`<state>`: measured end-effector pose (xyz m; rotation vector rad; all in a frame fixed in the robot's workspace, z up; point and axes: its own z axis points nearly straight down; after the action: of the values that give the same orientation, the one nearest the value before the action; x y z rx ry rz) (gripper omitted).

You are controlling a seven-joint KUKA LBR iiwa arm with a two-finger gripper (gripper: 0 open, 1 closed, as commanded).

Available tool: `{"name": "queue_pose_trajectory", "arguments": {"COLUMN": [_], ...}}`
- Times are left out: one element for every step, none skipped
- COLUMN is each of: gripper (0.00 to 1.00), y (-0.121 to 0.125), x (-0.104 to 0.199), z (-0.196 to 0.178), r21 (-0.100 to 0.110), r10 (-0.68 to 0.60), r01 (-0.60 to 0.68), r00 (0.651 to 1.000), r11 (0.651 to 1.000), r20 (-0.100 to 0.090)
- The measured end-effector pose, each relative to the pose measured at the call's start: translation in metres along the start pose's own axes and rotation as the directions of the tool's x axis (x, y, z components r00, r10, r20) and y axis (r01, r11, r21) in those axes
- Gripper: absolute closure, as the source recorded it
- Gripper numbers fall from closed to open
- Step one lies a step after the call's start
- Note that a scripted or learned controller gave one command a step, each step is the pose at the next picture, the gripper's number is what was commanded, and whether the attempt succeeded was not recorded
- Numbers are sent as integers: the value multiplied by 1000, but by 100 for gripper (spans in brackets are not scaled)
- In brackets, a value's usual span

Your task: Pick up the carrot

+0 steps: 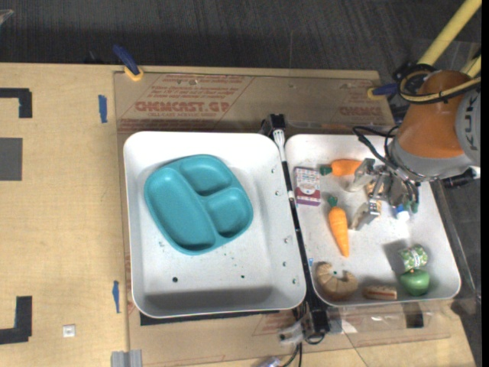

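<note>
two carrots lie in the right bin (pixel 451 281), so the target must be settled first. the gripper (pixel 374 197) hangs low in the far part of that bin; whether its fingers are spread or closed cannot be told from this view, and nothing is seen between them. the far carrot (pixel 345 167) lies just left of it, crosswise, leaf end toward the small carton (pixel 307 186). the near carrot (pixel 338 230) lies left and nearer, lengthwise, well clear of its neighbours. judgement: take the near carrot; set the fingers across its thick upper body, not the taper, descend fully, close, then lift straight. the bread (pixel 336 279) and green apple (pixel 415 281) sit nearer still; the teal tray (pixel 199 201) occupies the left bin (pixel 145 281).
</note>
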<state>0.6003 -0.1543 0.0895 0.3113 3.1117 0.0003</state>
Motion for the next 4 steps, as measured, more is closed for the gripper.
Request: {"name": "queue_pose_trajectory", "arguments": {"gripper": [0,0,0,0], "y": [32,36,37,32], "x": [31,101,123,124], "z": [-1,-3,-3,-3], "r21": [2,1,-1,-2], "r10": [179,239,269,755], "r01": [-179,-239,-269,-755], "r00": [984,971,963,656], "r11": [984,971,963,656], "r20": [-2,-2,9,-1]}}
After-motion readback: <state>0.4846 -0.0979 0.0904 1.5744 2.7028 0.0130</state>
